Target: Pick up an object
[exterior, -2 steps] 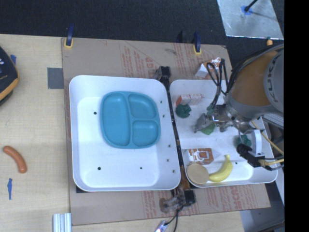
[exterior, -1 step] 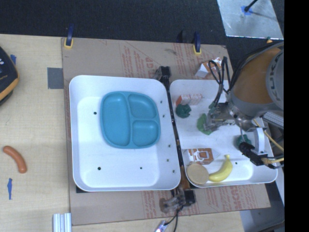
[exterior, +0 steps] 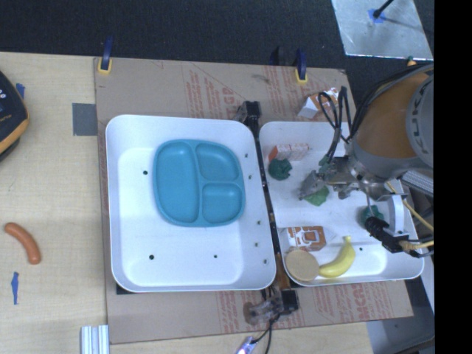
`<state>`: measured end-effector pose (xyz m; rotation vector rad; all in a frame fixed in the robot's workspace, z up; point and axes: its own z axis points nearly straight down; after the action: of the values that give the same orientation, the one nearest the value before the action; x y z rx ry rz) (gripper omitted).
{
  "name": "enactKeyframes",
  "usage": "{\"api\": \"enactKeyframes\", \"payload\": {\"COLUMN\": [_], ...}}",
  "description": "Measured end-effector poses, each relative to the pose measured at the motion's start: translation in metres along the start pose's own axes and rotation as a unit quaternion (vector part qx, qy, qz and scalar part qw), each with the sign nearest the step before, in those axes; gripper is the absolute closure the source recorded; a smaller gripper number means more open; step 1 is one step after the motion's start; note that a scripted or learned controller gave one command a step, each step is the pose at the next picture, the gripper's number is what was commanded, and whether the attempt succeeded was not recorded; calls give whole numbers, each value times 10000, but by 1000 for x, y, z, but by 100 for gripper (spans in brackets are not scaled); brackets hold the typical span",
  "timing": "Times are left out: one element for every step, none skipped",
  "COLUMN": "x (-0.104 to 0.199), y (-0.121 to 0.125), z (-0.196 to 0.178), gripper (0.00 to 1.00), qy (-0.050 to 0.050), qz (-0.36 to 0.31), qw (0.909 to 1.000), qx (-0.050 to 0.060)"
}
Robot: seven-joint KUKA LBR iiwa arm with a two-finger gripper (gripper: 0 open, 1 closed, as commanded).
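My gripper [exterior: 316, 186] reaches into the right bin [exterior: 295, 133] from the right, low over its middle. A small green object [exterior: 318, 197] lies right under the gripper's tip, partly covered by it; I cannot tell whether it is gripped. A darker green lump [exterior: 280, 169] sits to the left, apart from the gripper. A yellow banana [exterior: 338, 260] and a round tan disc [exterior: 301, 265] lie at the bin's front edge. An orange-and-white packet [exterior: 305, 237] lies just behind the disc.
The left bin [exterior: 125, 198] holds a blue divided plate [exterior: 198, 182]. A red-and-white packet [exterior: 289, 152] lies at the right bin's back left. A sausage [exterior: 23, 242] lies on the bench far left. Another green piece [exterior: 372, 213] sits by the wrist.
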<state>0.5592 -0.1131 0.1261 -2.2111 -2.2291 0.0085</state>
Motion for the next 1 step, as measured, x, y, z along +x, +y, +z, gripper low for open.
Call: {"api": "enactKeyframes", "payload": {"x": [-5], "y": [29], "z": [35], "gripper": [0], "qy": [6], "qz": [9], "qw": [10000], "qx": [-13]}}
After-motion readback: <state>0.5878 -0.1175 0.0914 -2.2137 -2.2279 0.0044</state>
